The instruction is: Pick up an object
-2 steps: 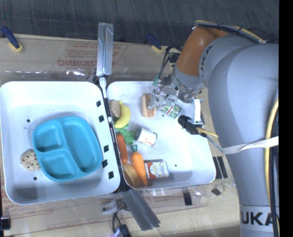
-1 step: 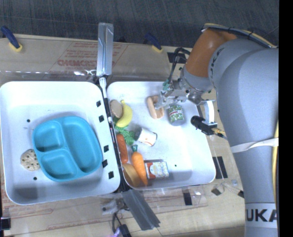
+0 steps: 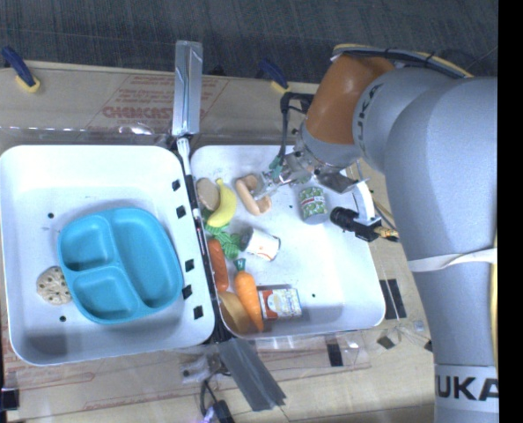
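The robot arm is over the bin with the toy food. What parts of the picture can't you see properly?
- Gripper: the wrist covers it, so the camera view doesn't settle what it's doing.
- Small can: label too small to read.
- Box: printing too small to read.
- Brown item in the right bin: partly under the carrot.
- Cookie: tucked beside the blue tray.

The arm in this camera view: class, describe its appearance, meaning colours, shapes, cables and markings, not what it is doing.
The arm is built of thick, rounded, smooth grey segments, with an orange band above the wrist. Black letters reading UKA sit on the casing low down. A thin dark cable loops beside the wrist. The gripper is small and metallic.
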{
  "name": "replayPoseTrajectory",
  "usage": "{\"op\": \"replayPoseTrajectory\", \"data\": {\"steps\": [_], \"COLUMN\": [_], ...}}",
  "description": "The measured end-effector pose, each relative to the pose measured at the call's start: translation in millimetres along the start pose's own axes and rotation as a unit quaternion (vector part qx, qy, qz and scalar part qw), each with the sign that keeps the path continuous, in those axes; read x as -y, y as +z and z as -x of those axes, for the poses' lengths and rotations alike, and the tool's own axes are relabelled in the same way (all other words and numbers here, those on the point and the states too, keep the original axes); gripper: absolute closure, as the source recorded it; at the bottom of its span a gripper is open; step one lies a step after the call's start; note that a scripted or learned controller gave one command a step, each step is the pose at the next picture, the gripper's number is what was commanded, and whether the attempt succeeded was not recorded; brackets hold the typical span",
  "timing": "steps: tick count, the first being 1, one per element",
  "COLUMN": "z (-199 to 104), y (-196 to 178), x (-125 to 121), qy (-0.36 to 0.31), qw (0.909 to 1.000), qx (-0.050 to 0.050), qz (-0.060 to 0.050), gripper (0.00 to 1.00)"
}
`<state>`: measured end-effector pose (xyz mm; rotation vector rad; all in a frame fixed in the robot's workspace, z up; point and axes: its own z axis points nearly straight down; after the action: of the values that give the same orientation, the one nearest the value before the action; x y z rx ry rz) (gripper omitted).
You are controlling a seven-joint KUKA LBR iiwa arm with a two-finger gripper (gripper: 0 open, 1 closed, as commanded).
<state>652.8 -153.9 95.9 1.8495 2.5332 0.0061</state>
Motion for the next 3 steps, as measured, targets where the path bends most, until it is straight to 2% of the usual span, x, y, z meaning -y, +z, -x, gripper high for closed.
{"op": "replayPoseTrajectory", "data": {"steps": [1,2,3], "z": [4.0,38.8,23.7], "y": [0.0,-0.7,-0.6], "x": [-3.1,6.5,1.9], "qy": [0.245,0.134,0.043], "qw": [0.9695,0.9909,0.9991], "qx": [-0.004,-0.003,0.001], "qz": [-0.008,-0.005,-0.003], "gripper": [1.0,1.0,1.0]}}
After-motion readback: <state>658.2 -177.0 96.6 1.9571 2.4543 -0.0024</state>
